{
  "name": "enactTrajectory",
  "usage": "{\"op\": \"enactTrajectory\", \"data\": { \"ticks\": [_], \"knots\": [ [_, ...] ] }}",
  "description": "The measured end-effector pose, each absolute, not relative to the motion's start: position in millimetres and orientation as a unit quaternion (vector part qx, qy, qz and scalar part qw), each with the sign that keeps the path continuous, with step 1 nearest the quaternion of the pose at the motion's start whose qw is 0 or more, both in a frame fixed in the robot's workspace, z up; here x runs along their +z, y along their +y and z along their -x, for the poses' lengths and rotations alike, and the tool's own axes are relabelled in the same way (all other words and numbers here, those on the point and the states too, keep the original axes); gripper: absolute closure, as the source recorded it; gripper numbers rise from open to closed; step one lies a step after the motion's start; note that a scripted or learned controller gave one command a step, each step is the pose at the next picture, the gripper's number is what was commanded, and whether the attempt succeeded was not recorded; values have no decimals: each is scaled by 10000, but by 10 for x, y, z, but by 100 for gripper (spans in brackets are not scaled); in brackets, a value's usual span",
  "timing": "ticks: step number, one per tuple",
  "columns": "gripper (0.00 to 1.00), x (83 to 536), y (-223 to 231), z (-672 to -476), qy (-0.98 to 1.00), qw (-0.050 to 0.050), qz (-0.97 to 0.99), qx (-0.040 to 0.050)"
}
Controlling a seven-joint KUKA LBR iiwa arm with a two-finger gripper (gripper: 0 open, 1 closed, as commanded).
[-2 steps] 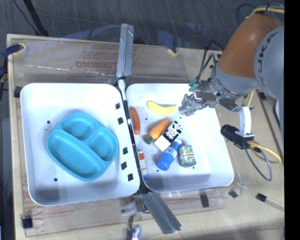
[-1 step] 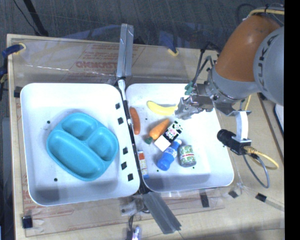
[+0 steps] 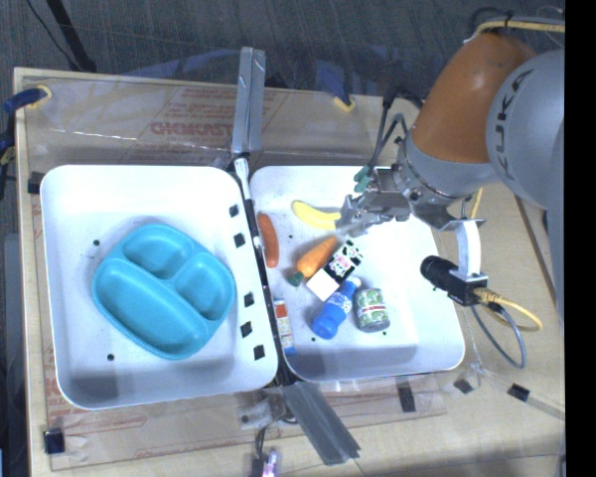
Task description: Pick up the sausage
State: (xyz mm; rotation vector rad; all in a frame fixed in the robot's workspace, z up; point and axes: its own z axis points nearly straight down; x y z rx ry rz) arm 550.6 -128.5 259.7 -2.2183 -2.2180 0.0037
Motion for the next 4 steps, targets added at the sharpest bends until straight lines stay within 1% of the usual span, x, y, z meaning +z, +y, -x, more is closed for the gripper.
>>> {"op": "enactTrajectory", "data": {
  "ticks": [1,2,3,4],
  "knots": [
    [100,2685,-1531,-5131,-6950,10,7190,11],
    [100,2704,-1295,-5423,-6688,3,7435,7],
    [100,2692,-1683,-4980,-6562,8,7546,13],
    [100,2739,-1405,-5508,-6541,8,7564,6]
  ]
}}
